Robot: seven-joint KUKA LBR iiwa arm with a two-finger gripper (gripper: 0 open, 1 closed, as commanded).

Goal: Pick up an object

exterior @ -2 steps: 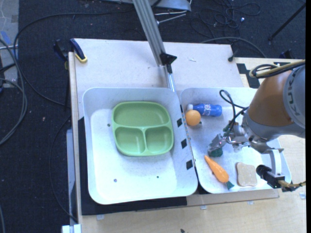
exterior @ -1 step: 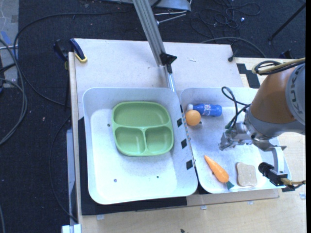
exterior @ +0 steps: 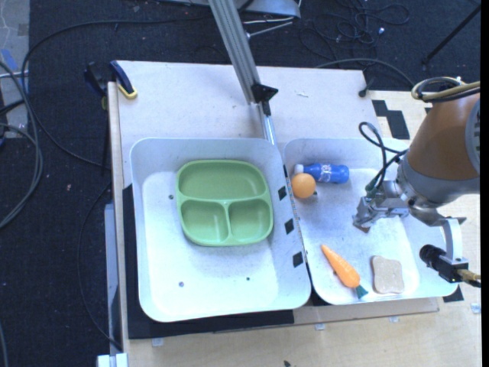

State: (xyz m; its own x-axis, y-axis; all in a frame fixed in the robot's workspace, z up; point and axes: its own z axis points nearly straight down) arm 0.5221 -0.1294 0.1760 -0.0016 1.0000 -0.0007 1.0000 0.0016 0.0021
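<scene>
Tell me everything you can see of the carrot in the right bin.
The carrot is a small toy, orange and smooth like plastic, with a short teal-green stub at its thick end. It lies flat on the floor of the right bin, tip pointing up-left, stub toward the near rim. A tan bread slice lies just to its right, apart. Nothing grips it.

On the tabletop [exterior: 191, 90] two shallow white plastic bins sit side by side. The left bin [exterior: 153, 281] holds a green three-compartment plate [exterior: 225, 202]. In the right bin [exterior: 336, 293], a blue-labelled bottle [exterior: 324, 173] lies at the back, an orange ball [exterior: 303, 186] touching its left end; a toy carrot [exterior: 341, 266] and a tan bread-like slice [exterior: 387, 274] lie in front.
</scene>
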